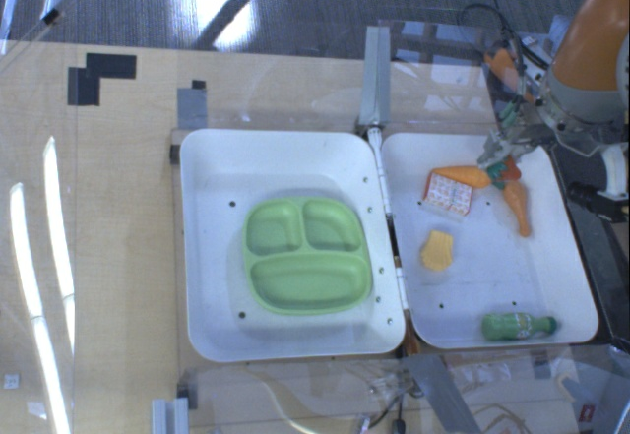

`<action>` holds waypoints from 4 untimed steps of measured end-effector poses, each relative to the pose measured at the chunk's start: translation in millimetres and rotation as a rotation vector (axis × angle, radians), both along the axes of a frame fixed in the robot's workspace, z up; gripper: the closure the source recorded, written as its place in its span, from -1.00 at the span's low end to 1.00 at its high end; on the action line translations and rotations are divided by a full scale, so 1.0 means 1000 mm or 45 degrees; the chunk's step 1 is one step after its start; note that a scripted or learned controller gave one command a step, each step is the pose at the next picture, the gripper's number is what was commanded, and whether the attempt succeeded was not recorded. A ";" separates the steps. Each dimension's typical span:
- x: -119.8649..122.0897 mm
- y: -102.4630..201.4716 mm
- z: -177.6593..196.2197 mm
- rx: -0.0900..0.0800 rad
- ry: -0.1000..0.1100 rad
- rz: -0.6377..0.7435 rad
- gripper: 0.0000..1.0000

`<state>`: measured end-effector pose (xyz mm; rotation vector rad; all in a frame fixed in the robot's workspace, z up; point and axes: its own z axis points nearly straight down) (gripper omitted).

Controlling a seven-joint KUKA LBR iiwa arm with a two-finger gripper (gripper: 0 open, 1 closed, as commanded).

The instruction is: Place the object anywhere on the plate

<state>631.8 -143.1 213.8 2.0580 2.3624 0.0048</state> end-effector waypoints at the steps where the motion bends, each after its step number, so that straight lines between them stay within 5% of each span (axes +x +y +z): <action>1: -0.036 0.052 -0.012 0.003 0.004 0.053 1.00; 2: -0.045 0.139 -0.028 0.004 0.005 0.206 1.00; 3: -0.063 0.216 -0.029 0.002 0.005 0.551 1.00; 4: -0.063 0.215 -0.029 0.002 0.005 0.549 -1.00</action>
